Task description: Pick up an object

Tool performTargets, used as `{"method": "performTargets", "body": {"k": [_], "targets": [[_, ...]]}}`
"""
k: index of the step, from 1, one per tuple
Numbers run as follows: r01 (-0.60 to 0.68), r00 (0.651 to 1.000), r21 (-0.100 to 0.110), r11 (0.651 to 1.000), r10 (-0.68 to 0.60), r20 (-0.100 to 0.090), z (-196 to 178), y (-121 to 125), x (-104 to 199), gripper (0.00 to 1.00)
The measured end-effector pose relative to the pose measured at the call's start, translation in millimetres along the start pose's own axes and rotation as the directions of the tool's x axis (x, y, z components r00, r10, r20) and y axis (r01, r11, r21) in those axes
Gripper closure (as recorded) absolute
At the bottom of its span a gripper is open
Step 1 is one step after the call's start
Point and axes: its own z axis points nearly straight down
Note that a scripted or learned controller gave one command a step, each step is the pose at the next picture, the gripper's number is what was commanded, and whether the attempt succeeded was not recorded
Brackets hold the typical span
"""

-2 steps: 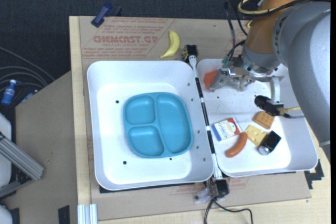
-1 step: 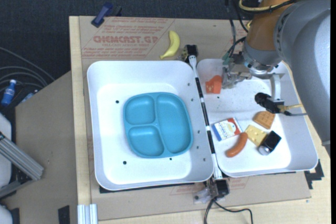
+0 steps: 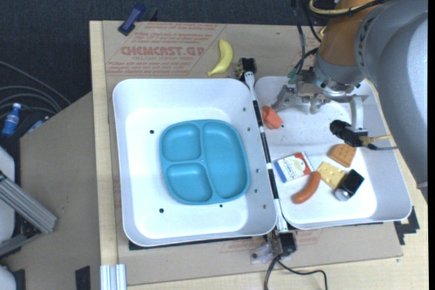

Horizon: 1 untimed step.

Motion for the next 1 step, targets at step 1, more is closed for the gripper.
{"method": "performTargets", "body": {"k": [1], "targets": [[0.0, 1.0, -0.014, 1.0, -0.001, -0.001, 8.9, 7.6, 0.5, 0.0]]}}
